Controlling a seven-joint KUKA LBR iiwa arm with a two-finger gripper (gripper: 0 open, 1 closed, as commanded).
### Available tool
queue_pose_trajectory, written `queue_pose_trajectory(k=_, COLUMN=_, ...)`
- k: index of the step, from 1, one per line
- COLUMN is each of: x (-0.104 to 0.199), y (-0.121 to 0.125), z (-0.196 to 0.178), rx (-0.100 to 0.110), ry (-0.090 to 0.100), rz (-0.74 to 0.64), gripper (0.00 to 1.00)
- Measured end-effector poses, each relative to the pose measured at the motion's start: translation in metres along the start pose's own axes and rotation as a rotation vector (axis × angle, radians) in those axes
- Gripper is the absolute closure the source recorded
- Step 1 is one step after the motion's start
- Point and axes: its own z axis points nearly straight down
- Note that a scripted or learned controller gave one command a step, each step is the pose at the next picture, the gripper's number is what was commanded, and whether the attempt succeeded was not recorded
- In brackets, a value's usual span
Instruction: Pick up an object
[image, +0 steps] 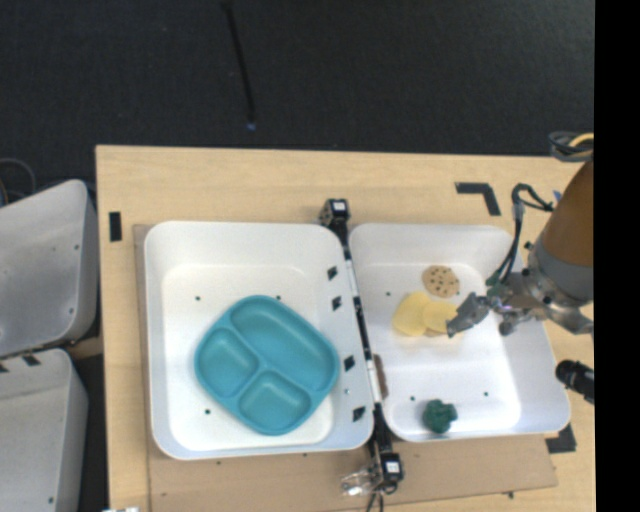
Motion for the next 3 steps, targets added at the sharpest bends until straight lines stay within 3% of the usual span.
queue_pose_trajectory(k=1, x=0.0, y=0.003, z=-0.006, rx=-0.012, ry=-0.002, rz=-0.003, gripper=0.0)
queue_pose_trajectory(k=3, x=0.003, y=0.003, z=0.109, rx=-0.009, ry=-0.003, rz=0.001, gripper=0.0)
